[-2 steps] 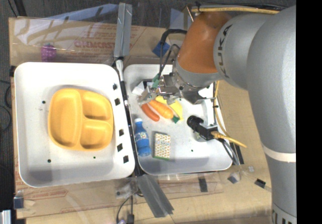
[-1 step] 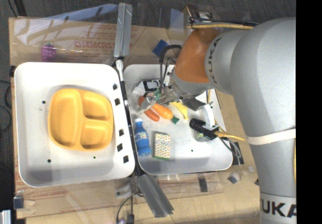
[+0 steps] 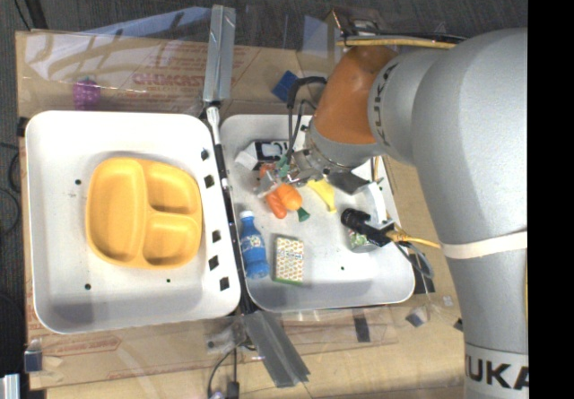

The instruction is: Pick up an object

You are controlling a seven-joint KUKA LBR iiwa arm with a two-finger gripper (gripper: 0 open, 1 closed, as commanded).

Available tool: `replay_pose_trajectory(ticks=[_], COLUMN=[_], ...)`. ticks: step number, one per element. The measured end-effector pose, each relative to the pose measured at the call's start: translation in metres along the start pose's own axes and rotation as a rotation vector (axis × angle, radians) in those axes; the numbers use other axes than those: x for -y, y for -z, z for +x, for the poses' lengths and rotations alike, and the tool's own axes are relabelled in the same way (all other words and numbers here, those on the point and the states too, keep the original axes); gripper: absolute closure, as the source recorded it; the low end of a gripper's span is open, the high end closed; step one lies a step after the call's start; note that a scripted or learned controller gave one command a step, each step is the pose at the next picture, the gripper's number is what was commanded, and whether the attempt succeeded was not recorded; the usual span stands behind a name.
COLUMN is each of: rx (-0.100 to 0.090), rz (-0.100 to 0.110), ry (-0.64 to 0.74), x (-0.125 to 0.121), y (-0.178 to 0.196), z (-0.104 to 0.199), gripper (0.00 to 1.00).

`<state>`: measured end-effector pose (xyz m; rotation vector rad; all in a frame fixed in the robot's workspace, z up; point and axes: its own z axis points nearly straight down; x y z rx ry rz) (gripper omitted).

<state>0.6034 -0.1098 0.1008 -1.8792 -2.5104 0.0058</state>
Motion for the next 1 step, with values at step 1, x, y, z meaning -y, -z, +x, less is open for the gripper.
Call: replay_pose_trajectory(ticks=[1], rx=[0.002], rz=[-0.005], ry=[-0.146], x=[0.0112], y=[0.1271], z=[0.0454], gripper=[1.00])
